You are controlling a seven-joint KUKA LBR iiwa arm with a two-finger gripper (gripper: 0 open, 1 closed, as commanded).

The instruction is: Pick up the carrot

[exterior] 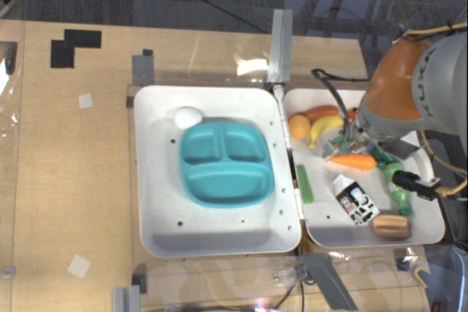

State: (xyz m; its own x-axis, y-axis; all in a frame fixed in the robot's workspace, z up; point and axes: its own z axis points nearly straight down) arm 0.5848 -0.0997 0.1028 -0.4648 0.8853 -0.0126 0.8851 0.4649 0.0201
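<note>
Over the right bin (pixel 439 230) the arm (pixel 417 88) hangs low with its gripper (pixel 349 142) right above the carrot (pixel 353 162), which lies crosswise near the bin's middle, just nearer than the banana (pixel 325 129) and the orange (pixel 298 126); this looks like the closing-in step of the pick, with the lift not yet done. From this slanted view I cannot tell whether the fingers are spread or pressed together, nor whether they touch the carrot, so the next move calls for a firm pinch across its body before any rise.

orange carrot (pixel 354 162), teal tray (pixel 225 163), white bins (pixel 212 237)
</note>
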